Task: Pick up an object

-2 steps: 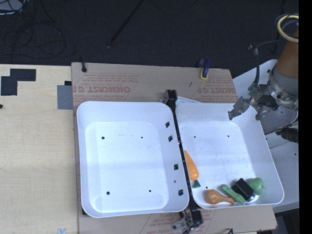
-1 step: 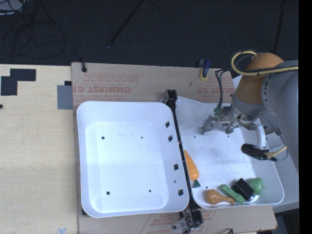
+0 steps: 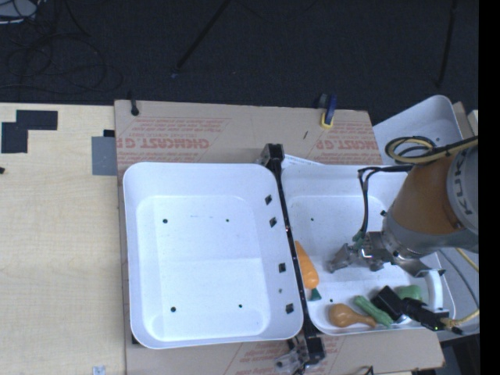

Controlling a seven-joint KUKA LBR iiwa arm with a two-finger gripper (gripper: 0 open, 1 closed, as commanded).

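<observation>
Cardboard lines the bench under two white bins, and our gripper [image 3: 341, 258] hangs low in the right bin [image 3: 332, 209]; whether the claw is spread or clenched we cannot tell. Nearest it lies an orange object [image 3: 307, 270] against the divider. We should probably come straight down, clear of that wall.
</observation>
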